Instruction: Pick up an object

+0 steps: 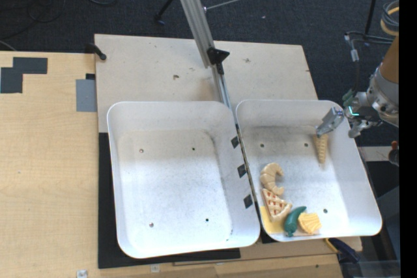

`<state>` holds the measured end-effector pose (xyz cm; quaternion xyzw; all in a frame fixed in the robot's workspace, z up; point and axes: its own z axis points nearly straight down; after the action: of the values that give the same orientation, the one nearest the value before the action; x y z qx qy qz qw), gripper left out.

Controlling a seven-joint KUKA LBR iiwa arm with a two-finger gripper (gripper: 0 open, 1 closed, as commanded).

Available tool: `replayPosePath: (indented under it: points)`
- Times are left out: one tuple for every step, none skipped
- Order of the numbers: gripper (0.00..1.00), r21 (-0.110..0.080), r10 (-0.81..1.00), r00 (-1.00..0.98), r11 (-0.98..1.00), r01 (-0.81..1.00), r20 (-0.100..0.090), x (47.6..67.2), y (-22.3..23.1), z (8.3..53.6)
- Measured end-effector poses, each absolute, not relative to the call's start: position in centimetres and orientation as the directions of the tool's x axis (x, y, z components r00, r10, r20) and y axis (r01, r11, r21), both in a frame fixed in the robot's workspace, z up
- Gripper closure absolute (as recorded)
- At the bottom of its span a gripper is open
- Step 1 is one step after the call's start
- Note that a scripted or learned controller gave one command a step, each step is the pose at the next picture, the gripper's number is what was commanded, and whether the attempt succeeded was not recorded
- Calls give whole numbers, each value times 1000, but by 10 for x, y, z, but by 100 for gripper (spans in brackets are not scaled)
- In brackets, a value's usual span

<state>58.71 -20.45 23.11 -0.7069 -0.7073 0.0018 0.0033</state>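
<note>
Much of the arm (391,68) is cut off at the right edge, so that only its wrist and the gripper (339,119) are seen, reaching in over the far right corner of the right bin (365,179). The gripper is small and partly blurred against the bin's rim; one grey finger (329,122) can be made out slanting down to the left, a second part lies to its right, and whether the two are apart or together cannot be told. Nothing is seen clamped between them.

Two shallow white bins are set side by side on the bench. In the left bin (169,172) only a few dark specks and a faint grey scuffing are seen on the floor. The right bin holds several small toy foods. A tan cone-shaped piece (322,150) lies by itself near the far right wall, its point toward the near side. It is just below the visible finger, close to it, though touching cannot be confirmed. The others are grouped toward the near left part of that bin: a pale croissant-like piece (273,178), a red-and-cream latticed wedge (276,204) touching it on the near side, then a green piece (292,219) and a yellow ridged piece (309,223) beside each other by the near wall, well apart from the gripper.

A grey metal bar (195,16) slants from the far side down to the join between the bins.
</note>
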Motion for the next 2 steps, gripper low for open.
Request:
replayPosePath:
  points:
    - [0,-3,1000,-3,3,1000,1,588,-204,234]
    - [0,-7,1000,0,1,1000,2,586,-205,190]
